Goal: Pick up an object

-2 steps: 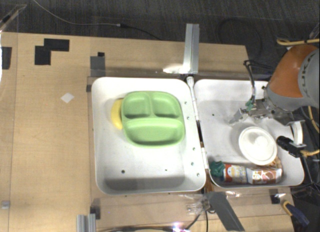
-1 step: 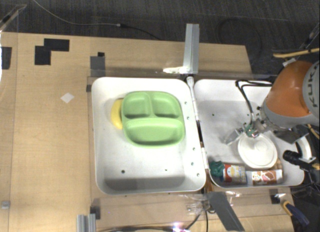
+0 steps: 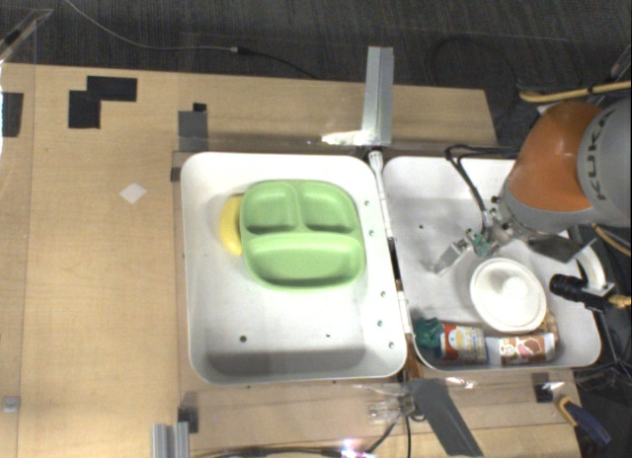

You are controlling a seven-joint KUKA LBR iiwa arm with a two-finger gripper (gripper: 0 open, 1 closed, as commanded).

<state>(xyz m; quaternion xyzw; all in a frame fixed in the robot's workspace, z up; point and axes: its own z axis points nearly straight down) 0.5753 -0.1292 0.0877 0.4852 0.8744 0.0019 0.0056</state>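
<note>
One green divided plate (image 3: 299,233) and one yellow item (image 3: 229,226) lie in the left bin (image 3: 286,352); one white bowl (image 3: 508,293) and one bottle (image 3: 486,344) in the right bin (image 3: 427,209), beside the gripper (image 3: 456,254), fingers apart.

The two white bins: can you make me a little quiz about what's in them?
1. True or false: the green tray lies in the left bin.
2. Which bin holds the white bowl? A) left B) right
3. Fill in: a ______ thing peeks out from under the green tray's left edge.

Key:
1. True.
2. B, the right bin; a bottle lies on its side along the near wall, just below the bowl, and the claw hangs just up-left of it.
3. Yellow.
</note>
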